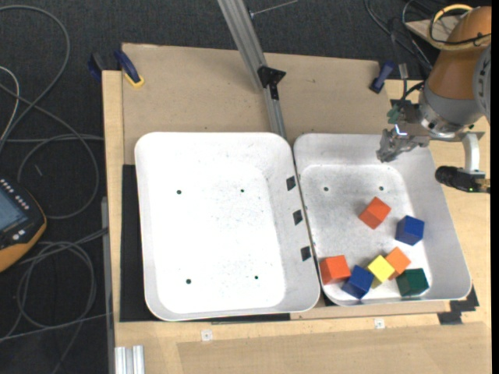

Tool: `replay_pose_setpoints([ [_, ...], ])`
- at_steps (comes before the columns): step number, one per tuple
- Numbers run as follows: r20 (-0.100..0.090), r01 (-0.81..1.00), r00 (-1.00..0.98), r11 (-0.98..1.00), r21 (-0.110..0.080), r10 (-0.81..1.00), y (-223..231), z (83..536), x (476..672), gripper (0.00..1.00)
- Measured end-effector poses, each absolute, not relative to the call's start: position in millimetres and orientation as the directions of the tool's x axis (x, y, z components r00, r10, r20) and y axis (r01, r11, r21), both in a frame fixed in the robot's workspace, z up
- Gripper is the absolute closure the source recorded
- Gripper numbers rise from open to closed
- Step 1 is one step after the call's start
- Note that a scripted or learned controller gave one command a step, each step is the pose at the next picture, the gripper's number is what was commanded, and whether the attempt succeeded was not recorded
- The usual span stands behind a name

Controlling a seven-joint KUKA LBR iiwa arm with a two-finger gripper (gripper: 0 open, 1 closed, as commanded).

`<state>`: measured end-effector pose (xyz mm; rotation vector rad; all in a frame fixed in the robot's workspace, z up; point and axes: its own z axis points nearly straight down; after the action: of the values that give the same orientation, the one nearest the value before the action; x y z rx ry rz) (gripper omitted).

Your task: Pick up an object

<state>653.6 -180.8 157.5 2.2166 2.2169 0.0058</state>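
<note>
1. the jaws of the gripper (389,151) look pressed close together with nothing between them, though they are small and dark here, so this is not certain.
2. the gripper hangs over the far right corner of the right bin (341,150), near its back rim, on the end of the arm (456,76) that comes in from the right.
3. the blocks all lie in the right bin, toward its near half and well apart from the gripper.
4. an orange block (375,213) sits alone near the middle of the bin, tilted on the slant.
5. a blue block (410,229) lies just to its right, near the bin's right wall.
6. along the near rim is a cluster — an orange-red block (336,268) at the left, a second blue block (359,280) beside it, a yellow block (380,269) touching that one, a small orange block (398,259) behind the yellow, and a dark green block (412,283) at the right end.
7. the left bin (156,209) lies beside the right one — their rims meet along the middle.
8. a grey metal pole (248,45) slants up from between the bins' far ends.
</note>
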Motion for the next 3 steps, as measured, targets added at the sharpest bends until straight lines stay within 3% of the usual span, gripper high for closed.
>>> replay_pose_setpoints([
  [1, -0.003, 1.000, -0.001, 0.001, 0.009, 1.000, -186, 212, 664.6, 1.00],
  [2, -0.002, 1.000, -0.002, 0.002, 0.009, 1.000, -177, 267, 660.5, 1.00],
  [3, 0.003, 1.000, -0.007, 0.007, -0.001, 1.000, -117, 255, 660.9, 1.00],
])
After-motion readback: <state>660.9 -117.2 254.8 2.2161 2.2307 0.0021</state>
